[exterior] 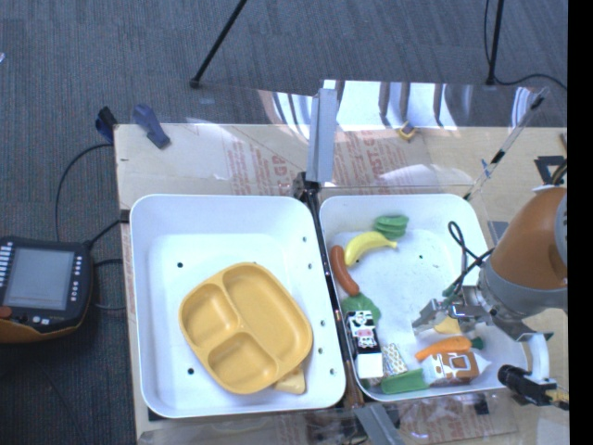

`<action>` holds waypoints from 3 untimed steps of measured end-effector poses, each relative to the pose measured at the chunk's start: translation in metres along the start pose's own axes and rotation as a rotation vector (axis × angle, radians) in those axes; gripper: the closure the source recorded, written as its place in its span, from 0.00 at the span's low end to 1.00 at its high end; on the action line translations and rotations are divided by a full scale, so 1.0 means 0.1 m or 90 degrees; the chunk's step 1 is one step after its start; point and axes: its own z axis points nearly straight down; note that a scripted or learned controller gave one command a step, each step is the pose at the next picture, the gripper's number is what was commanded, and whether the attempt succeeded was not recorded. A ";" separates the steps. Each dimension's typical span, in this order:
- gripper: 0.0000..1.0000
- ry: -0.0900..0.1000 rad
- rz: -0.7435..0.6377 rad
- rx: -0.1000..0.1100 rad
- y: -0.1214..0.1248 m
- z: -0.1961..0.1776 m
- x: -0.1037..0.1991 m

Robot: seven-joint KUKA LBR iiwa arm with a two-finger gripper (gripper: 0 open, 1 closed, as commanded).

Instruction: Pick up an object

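The right bin (422,213) holds several toy foods. A yellow banana (369,246) and a green leafy piece (391,223) lie near its far wall, with a red sausage (343,270) along the left wall. A green broccoli (361,307) and a black-and-white carton (362,333) lie below it. An orange carrot (445,348) and an orange-labelled bottle (445,370) rest at the front right. My gripper (435,316) hangs low over the bin's right half, just above the carrot, beside a small pale yellow wedge (449,325). Whether it grips the wedge is unclear.
The left bin (157,239) carries a yellow divided plate (245,326). The arm's orange band (536,239) overhangs the right bin's right rim. A grey post (321,137) stands behind the bins. A handheld pendant (39,286) lies off the bench at left.
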 end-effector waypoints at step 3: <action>0.00 0.002 -0.010 0.003 0.29 -0.08 -0.14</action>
